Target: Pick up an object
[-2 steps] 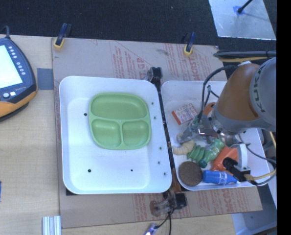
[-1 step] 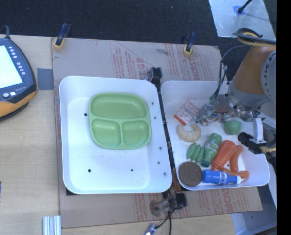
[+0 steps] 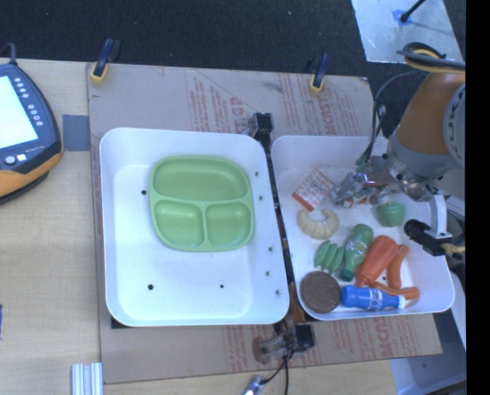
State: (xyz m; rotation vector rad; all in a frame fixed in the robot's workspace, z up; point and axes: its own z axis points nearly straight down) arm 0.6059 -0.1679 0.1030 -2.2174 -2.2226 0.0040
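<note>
Claw (image 3: pixel 358 189) low in right bin (image 3: pixel 442 299); open or closed, cannot tell. Packet (image 3: pixel 314 187) lies just left of it: light, thin, crinkly, likely slippery. Judged best taken by pinching across its raised edge, not flat.

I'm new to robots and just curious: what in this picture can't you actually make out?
- Gripper: too small and cluttered in the camera view to judge.
- Arm: cut off by the right edge.
- Packet: print too small to read.
- Blue tube: label blurred.
</note>
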